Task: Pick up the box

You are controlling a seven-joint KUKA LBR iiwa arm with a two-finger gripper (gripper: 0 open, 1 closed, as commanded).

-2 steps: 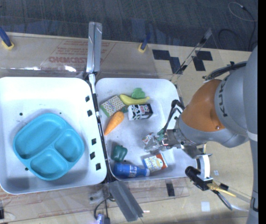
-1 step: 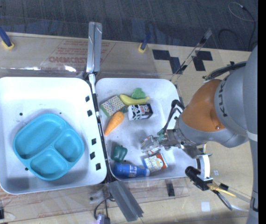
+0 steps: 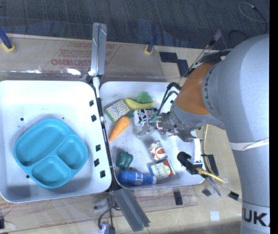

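We see the grey arm with its orange band point(image 3: 197, 94) reaching in from the right over the right-hand shallow white bin point(image 3: 110, 89), which sits on the desk point(image 3: 56, 55) beside the left-hand white bin point(image 3: 2, 130) holding a blue three-compartment plastic tray point(image 3: 51, 152). The gripper point(image 3: 154, 123) hangs low over the upper middle of the right bin, near a black-and-white patterned carton point(image 3: 143, 116); we cannot tell how it is set. We take the task's thing to be the small white and red box point(image 3: 157, 151), lying on the bin floor just below the gripper, toward the near wall, apart from it. Its long axis seems to run slantwise. A second small red and white box point(image 3: 161, 170) lies nearer the front, beside a blue bottle point(image 3: 135, 178). An orange carrot point(image 3: 119, 127), a yellow banana point(image 3: 138, 103) and a dark green pepper point(image 3: 124, 158) lie around.
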